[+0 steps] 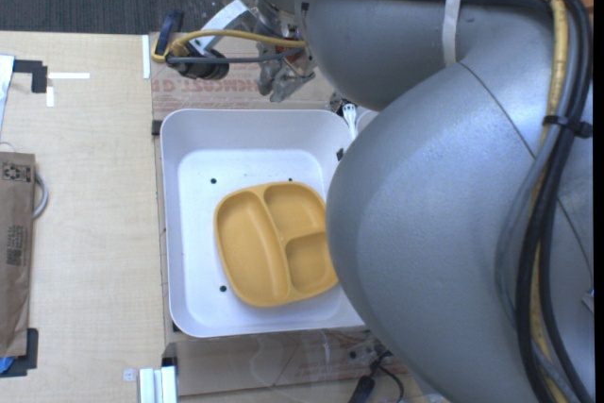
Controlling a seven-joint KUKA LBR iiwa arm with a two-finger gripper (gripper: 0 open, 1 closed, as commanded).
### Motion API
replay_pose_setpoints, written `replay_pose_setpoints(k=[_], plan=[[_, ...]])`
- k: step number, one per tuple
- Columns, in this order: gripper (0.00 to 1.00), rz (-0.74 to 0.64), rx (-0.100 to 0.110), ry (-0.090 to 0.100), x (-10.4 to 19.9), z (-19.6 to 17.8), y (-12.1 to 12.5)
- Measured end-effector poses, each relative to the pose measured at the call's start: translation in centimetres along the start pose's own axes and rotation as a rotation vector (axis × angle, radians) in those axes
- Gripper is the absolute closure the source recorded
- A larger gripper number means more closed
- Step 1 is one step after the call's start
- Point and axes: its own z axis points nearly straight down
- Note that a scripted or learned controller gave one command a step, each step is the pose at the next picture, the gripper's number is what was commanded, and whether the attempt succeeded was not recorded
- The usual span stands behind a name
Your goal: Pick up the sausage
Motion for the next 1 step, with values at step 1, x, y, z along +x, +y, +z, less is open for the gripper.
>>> replay_pose_setpoints(k=[1], plan=[[1.00,0.008,0.000,0.000,-1.52,15.98,-0.07]])
